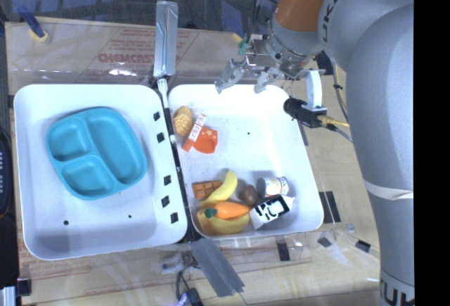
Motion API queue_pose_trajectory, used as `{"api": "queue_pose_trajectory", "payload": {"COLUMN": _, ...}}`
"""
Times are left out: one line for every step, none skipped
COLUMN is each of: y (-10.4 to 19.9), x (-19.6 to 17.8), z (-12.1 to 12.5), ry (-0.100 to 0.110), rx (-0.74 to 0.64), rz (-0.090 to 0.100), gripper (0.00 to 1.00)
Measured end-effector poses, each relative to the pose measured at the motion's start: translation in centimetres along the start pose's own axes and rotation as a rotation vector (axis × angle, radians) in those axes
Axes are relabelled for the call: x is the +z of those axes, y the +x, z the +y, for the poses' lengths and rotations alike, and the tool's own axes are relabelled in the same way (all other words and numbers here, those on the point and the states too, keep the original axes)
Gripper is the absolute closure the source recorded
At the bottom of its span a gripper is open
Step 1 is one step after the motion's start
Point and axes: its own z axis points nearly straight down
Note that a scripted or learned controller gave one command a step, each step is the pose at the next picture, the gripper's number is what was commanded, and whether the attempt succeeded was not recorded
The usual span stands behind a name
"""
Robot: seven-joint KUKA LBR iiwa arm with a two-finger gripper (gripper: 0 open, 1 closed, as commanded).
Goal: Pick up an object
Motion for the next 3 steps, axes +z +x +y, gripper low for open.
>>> {"api": "queue_pose_trajectory", "payload": {"y": 0.8, "x": 12.4, "z": -6.5, "ry": 0.012, "rx": 0.017, "rz": 0.001, "gripper": 0.00}}
{"api": "queue_pose_trajectory", "payload": {"y": -0.6, "x": 15.7, "z": -8.1, "ry": 0.002, "rx": 0.044, "rz": 0.000, "gripper": 0.00}}
{"api": "queue_pose_trajectory", "payload": {"y": -3.8, "x": 15.5, "z": -1.6, "ry": -0.004, "rx": -0.006, "rz": -0.001, "gripper": 0.00}}
